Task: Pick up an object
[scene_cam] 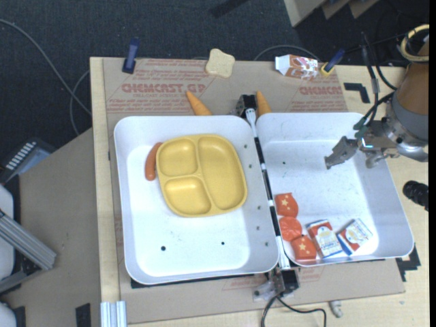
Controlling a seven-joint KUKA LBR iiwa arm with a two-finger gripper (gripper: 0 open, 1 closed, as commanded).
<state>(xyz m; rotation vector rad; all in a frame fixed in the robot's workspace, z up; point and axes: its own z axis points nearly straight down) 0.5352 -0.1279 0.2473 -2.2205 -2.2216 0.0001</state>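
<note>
While the hand (pixel 346 151) hangs over the right bin (pixel 381 203) at right of frame, whether it is open I cannot tell.

Arm: grey, orange band above wrist, entering from the right edge.
Wrist: angled leftward and down.
Gripper (pixel 343 154): dark, two-fingered, held at mid-height on the right side.

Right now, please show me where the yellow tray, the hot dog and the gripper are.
yellow tray (pixel 201 175): camera view, on its central divider.
hot dog (pixel 150 163): camera view, on its visible middle, left of the tray.
gripper (pixel 338 157): camera view, at its fingertips.
</note>
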